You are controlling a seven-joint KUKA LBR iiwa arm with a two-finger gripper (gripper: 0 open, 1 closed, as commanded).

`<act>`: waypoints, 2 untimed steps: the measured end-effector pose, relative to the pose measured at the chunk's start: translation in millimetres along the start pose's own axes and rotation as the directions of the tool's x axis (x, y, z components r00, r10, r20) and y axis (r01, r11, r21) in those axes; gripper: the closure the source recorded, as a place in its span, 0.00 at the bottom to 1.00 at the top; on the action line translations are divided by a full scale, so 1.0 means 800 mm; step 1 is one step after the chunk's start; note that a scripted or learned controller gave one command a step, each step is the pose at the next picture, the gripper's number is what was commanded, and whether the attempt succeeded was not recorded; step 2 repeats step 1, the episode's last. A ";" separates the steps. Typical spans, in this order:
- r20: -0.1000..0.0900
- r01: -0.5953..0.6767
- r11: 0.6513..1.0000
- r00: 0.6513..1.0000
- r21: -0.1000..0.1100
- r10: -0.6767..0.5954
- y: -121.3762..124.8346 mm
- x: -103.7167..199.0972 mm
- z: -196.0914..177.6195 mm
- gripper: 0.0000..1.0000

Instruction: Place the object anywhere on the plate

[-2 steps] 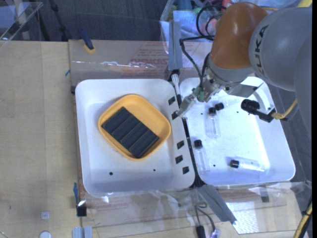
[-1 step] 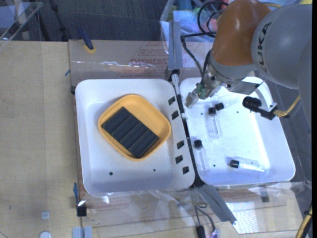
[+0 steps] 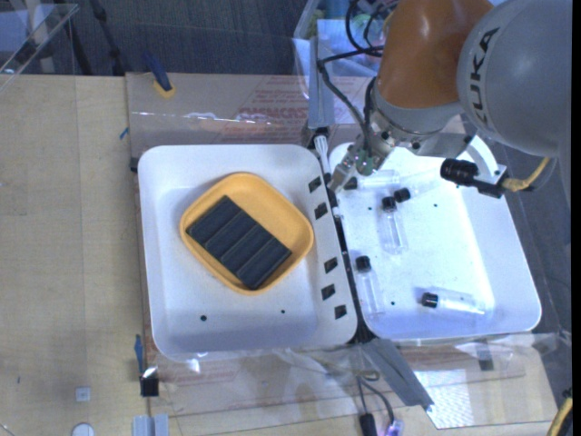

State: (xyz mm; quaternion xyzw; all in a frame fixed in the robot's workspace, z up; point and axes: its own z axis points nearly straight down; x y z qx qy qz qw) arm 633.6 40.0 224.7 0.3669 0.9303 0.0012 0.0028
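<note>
Well, I see three clear tubes with black caps, and all of them lie in the right bin [image 3: 495, 243], not on the plate. The first tube [image 3: 391, 227] lies near the middle of that bin, with its cap pointing to 12 o'clock. A small black bit [image 3: 402, 193] sits just beside that cap, at about 1 o'clock from it. The second tube [image 3: 367, 287] lies close to the bin's 9 o'clock wall, and its cap points to 12 o'clock too. The third tube [image 3: 454, 303] lies toward 5 o'clock in the bin, with its cap pointing to 9 o'clock.

The gripper [image 3: 349, 166] is over the 11 o'clock corner of the right bin, near the wall between the two bins. It is at about 11 o'clock from the first tube and apart from it. I see no tube in it. I cannot tell if it is clenched or let go, because it is too small and blurry from up here. The grey arm [image 3: 517, 62] with its orange band [image 3: 427, 39] comes in from 2 o'clock.

The yellow plate [image 3: 272, 194] sits in the middle of the left bin [image 3: 163, 252], turned like a diamond. A dark ridged pad [image 3: 238, 236] lies on it. Small black clips [image 3: 320, 212] run along the wall between the bins. Both bins rest on the wooden bench [image 3: 64, 243].
</note>
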 end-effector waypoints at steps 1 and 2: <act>0.000 0.000 1.000 1.000 0.000 0.000 0.000 0.000 0.000 0.00; 0.000 0.000 1.000 1.000 0.000 0.000 0.000 0.000 0.000 0.00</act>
